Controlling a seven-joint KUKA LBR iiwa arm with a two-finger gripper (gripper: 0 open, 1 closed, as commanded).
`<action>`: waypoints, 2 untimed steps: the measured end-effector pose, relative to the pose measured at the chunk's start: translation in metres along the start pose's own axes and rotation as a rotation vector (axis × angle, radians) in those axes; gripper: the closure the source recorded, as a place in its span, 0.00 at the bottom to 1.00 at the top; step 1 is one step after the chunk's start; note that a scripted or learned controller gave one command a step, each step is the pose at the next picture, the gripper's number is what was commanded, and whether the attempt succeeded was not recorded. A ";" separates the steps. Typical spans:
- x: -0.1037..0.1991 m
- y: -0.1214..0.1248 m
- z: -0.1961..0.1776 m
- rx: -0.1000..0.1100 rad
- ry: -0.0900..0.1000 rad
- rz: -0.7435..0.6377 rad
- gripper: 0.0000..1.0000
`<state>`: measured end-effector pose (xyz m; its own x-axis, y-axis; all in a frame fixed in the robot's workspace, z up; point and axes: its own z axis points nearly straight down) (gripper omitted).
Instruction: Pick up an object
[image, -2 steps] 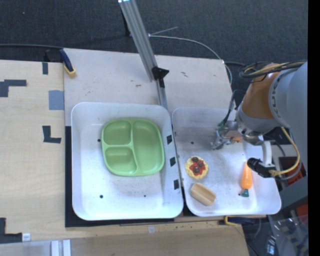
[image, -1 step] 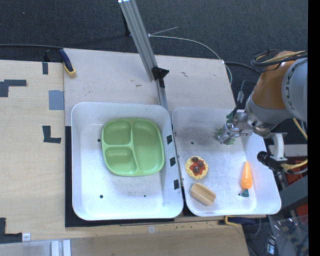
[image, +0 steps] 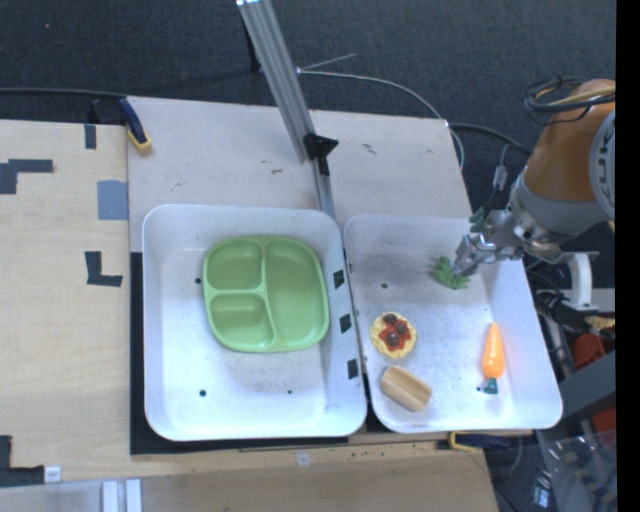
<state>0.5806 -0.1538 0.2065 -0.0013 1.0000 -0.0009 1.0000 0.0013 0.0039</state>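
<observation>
Green is the colour to watch here: a small leafy green toy (image: 449, 272) sits in the upper part of the right bin (image: 520, 330), and the gripper (image: 468, 256) is down right on top of it, coming in from the right. From where I'm standing the toy pokes out just to the left and below the tip, touching or nearly so. I honestly can't tell if it's actually pinched or just being nudged. The carrot (image: 492, 352), the little tart (image: 393, 335) and the bread roll (image: 405, 387) lie well apart, nearer the front. The green divided plate (image: 266, 293) sits alone in the left bin (image: 170, 330).
</observation>
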 end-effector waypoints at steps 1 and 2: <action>0.000 0.001 -0.032 0.001 0.000 -0.001 1.00; 0.043 -0.012 -0.029 0.005 0.002 -0.003 1.00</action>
<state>0.5684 -0.1107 0.2356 -0.0045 1.0000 0.0009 1.0000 0.0045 -0.0016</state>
